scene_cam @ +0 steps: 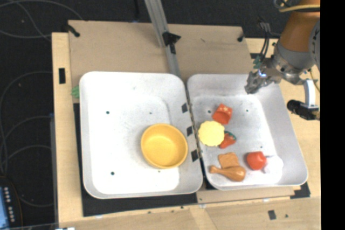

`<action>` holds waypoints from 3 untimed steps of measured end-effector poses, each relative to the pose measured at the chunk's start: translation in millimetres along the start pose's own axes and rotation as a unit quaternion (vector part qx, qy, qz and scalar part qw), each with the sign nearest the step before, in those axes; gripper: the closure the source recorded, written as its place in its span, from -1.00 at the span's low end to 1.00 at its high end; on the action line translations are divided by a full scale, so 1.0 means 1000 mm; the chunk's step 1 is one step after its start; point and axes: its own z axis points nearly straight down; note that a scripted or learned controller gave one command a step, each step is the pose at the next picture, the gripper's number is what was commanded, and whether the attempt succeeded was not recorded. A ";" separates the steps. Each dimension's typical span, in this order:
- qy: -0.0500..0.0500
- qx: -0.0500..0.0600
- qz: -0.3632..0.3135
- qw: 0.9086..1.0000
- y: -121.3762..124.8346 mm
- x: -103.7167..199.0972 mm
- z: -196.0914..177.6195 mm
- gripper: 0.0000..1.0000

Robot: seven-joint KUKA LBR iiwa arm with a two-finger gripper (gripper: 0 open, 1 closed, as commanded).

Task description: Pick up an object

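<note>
The right bin [280, 116] holds a red pepper-like piece [222, 114], a pale yellow round piece [211, 133] with a red and green piece [228, 140] tucked under its right side, a red tomato-like piece [256, 160], a tan block [228, 159] and a brown drumstick [228, 172]. A yellow bowl [164, 145] sits in the left bin [108, 99]. My gripper [254, 85] hangs over the back right part of the right bin, apart from all the pieces, with nothing seen in it.
A slanted metal post [153, 5] rises behind the bins near their shared wall. The arm's grey and orange body [298, 35] stands at the right edge. Bare wooden bench [124, 46] lies behind the bins.
</note>
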 end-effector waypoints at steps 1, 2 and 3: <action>0.000 0.001 0.001 1.000 -0.003 -0.003 -0.046 1.00; 0.000 0.001 -0.001 1.000 -0.001 -0.005 -0.076 1.00; 0.000 0.003 -0.001 1.000 0.005 0.046 -0.068 1.00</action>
